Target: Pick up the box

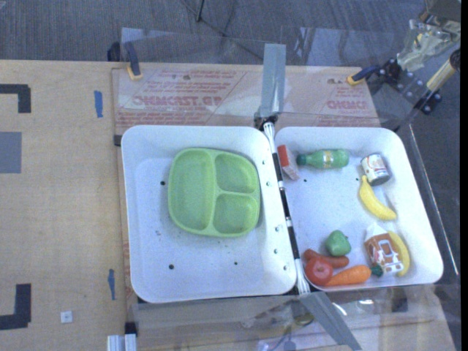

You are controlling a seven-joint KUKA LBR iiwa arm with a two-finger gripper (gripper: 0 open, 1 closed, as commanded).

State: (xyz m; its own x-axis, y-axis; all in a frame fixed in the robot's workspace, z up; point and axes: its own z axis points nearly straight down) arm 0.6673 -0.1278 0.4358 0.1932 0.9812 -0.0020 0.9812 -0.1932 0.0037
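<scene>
I see box [385, 253] in right bin [322, 203], front corner, leaning on banana [376, 199] just behind; rim close, approach from inner side. Claw [431, 31] far back; grip unreadable.

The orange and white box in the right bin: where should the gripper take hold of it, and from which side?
Probably from straight above, since the orange and white box lies flat. Grip its far half, away from the carrot; the yellow fruit against its right side may crowd one finger.

Overhead, slanted — both bins [139, 218]
</scene>
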